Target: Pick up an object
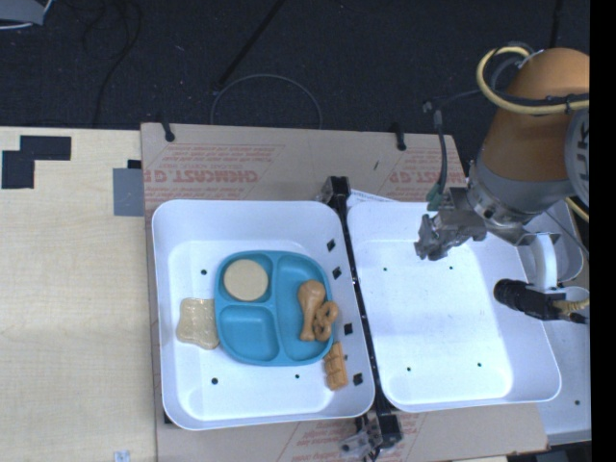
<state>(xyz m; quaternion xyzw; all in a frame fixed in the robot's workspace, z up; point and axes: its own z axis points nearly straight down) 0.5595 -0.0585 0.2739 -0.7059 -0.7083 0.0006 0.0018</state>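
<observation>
Left bin (173,248): it holds all the pickable items. A pale, flat biscuit-like piece (197,322) lies on the bin floor, touching the left edge of a blue divided plate (258,340). In the plate's upper-left compartment sits a round tan disc (244,279); in its right compartment lies a brown drumstick-shaped piece (311,306) with a small pretzel-like piece (327,317) against it. Just beyond the plate's lower-right rim, on the bin floor close to the divider, lies a small brown block (335,366). The loose pieces on the floor appear easier to reach than those seated within the plate's walls.

Right bin (481,373): the gripper (433,242) hangs over its upper-left area, well apart from every item. Whether the pincer is released or clenched cannot be told at this resolution; nothing is seen in it. Judgement: the pick is not yet begun, and the arm must cross the divider leftward.
</observation>
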